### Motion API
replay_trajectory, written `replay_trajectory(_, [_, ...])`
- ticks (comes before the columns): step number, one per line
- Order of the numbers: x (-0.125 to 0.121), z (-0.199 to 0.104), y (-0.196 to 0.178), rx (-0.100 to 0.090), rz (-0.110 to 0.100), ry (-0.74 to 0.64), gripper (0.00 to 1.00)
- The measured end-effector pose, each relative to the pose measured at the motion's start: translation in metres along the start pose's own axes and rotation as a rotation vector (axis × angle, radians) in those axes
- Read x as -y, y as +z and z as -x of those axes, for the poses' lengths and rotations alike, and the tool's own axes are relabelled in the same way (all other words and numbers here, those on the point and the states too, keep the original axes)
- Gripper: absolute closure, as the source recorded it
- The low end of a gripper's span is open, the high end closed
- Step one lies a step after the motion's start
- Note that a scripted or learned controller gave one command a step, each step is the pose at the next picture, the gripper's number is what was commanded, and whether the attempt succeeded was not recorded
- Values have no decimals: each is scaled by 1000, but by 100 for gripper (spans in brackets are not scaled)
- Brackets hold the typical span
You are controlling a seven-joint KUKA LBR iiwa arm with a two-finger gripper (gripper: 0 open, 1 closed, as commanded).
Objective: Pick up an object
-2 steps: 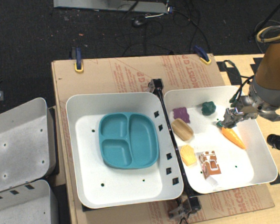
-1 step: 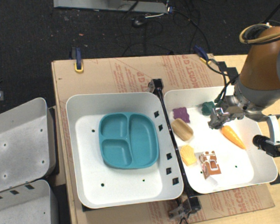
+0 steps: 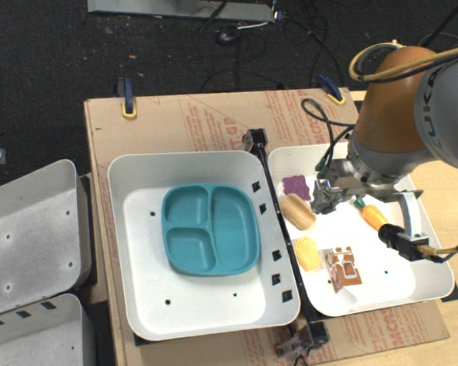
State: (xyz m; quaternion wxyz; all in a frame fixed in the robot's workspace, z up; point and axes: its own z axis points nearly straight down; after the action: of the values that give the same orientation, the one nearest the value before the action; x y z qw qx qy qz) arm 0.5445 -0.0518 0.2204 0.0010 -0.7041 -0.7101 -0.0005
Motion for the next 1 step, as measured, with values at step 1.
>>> replay_trajectory(1, [0, -54, 7, 0, 0, 0, 100])
